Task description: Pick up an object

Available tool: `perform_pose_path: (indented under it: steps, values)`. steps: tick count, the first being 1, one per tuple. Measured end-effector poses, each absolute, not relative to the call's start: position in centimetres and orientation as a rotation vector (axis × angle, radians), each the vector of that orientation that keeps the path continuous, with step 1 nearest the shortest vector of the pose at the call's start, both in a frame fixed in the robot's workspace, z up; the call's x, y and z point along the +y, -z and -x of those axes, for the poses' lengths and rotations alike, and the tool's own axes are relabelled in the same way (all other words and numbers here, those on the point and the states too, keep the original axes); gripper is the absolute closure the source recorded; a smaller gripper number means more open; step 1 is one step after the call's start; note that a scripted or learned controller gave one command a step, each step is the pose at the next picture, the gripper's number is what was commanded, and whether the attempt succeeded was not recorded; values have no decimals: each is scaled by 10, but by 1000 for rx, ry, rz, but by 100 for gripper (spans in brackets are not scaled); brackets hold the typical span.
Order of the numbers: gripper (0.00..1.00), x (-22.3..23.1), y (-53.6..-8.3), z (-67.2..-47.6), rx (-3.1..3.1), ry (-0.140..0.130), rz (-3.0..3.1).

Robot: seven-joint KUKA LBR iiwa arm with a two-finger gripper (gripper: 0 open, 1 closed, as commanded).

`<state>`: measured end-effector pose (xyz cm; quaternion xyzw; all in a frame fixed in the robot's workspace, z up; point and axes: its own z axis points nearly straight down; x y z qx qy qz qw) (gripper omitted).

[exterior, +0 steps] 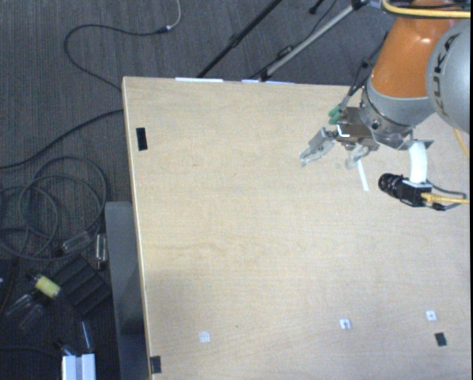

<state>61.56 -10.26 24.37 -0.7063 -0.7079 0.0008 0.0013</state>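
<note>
Bench: 1 pale wooden bench top (244,244), plain light-brown board, seen at a slant, fills centre & right of view.
Arm: 1 grey robot arm w/ orange band (414,50), upper right, over the bench's far right part.
Gripper: 1 two-finger metal gripper (329,161) below the orange band, pointing down-left toward the board.
Fingers: 2 grey fingers (315,150), spread apart, bare wood visible between, nothing held.
Task object: cannot tell which or where; nothing seen betw. the fingers.
Wrist add-on: 1 short black cylinder w/ yellow cable (401,187), just right of the gripper, hanging off a white bracket (418,163).
Black marks: 3 small black tape rectangles on the board, 1 near far-left corner (141,138), 1 at near-left edge (155,364), 1 near right edge, low (440,339).
White marks: 3 tiny white squares on the near part of the board, 1 left (204,337), 1 mid (345,324), 1 right (430,316).
Floor: dark grey carpet (54,70), left & top of view.
Cables: several thin black cables looped on the carpet (43,204), left of bench; exact no. unclear.
Poles: thin black & light-grey rods (300,42) slanting across the carpet beyond the far edge.
Clutter: dark boxy items w/ 1 yellow-tipped piece (47,286), bottom left, apart from the bench.
</note>
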Motion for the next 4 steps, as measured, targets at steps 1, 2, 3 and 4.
perform_pose_path:
  steps: [1, 2, 3, 4]
  values:
    - [0, -178, -232, -668, -2252, -6, 2191]
    - [0, -225, -251, -637, -2531, -4, 1862]
    - [0, -222, -84, -669, -2545, -3, 1843]
    - [0, -222, -84, -669, -2624, -4, 1729]
